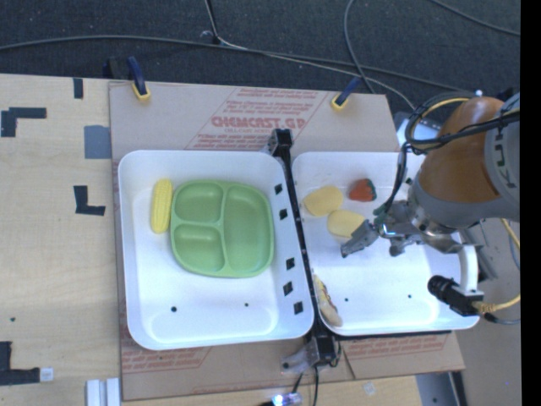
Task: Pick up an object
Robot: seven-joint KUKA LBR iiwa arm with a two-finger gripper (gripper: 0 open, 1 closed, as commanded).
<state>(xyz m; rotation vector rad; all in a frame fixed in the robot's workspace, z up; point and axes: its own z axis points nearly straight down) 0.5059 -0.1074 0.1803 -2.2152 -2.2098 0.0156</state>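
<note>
In the right bin lie two pale yellow pieces, one near the divider and one just below it. A red strawberry-like piece sits to their right. A tan piece rests against the bin's lower left wall. My gripper hangs over the middle of the right bin, its tip just right of and below the lower yellow piece. I see nothing held in it.
The left bin holds a green divided plate and a yellow corn cob beside it. A black divider runs between the bins. The arm's grey body covers the right bin's right side.
</note>
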